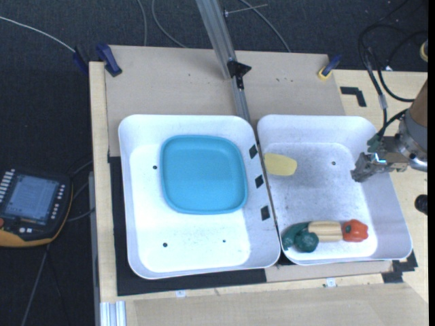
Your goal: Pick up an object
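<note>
Front edge of pale wooden bench (pixel 204 308), lowest in view and closest. Far left, off the bench on dark carpet, a handheld control pad (pixel 30 206) with cable, set aside out of the working area.

Left white bin (pixel 136 182): one square blue plate (pixel 204 174) lying flat, filling most of the bin floor, nothing on it. Probably awkward to lift, being wide, low and flush with the floor.

Between the bins, a slanted metal pole (pixel 216 26) running down from the top of view to the seam where the two bin walls meet. Blue clamp (pixel 109 58) and yellow clamp (pixel 329 65) at the back corners, apparently pinning the board in place.

Right white bin (pixel 319 189): speckled floor, four small items. Yellow piece (pixel 280 164) near the left wall, alone and well apart from the rest. Along the front wall, a row of three packed together: green lump (pixel 301 239), tan roll (pixel 325 231), red piece (pixel 354 231), touching or nearly so, likely slid down into the low front corner.

Gripper (pixel 361 168) at the right side of this bin, reaching in from the right, over bare floor near the right wall. Nothing seen in its grasp; open or closed, impossible to tell. Nearest candidate for picking judged to be the red piece, below and just toward the front; crowding against the tan roll a likely cause of a failed grab.
</note>
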`<state>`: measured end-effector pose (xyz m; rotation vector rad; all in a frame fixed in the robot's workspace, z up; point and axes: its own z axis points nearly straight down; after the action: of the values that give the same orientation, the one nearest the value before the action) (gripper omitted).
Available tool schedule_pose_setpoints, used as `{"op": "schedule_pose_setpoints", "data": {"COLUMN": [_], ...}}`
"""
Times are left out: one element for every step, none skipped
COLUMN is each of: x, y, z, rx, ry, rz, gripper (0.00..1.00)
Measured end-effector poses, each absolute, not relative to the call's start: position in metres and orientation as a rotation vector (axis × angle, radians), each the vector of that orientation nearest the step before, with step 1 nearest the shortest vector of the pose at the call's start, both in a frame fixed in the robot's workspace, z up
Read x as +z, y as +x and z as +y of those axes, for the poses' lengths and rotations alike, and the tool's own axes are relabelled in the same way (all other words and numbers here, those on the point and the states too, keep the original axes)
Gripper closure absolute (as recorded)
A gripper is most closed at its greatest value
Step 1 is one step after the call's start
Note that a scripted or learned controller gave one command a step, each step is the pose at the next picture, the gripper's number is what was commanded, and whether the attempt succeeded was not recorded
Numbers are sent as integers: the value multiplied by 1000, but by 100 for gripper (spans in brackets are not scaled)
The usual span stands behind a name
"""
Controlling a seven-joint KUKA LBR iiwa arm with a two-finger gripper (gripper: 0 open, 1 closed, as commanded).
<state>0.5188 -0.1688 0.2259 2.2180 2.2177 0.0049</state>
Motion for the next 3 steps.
{"op": "schedule_pose_setpoints", "data": {"x": [279,273,263], "y": [520,530,551], "z": [-169,-110,-52], "rx": [5,2,1], "ry": [2218,2215,2216], "rz": [2219,2227,2228], "gripper": [100,100,100]}}
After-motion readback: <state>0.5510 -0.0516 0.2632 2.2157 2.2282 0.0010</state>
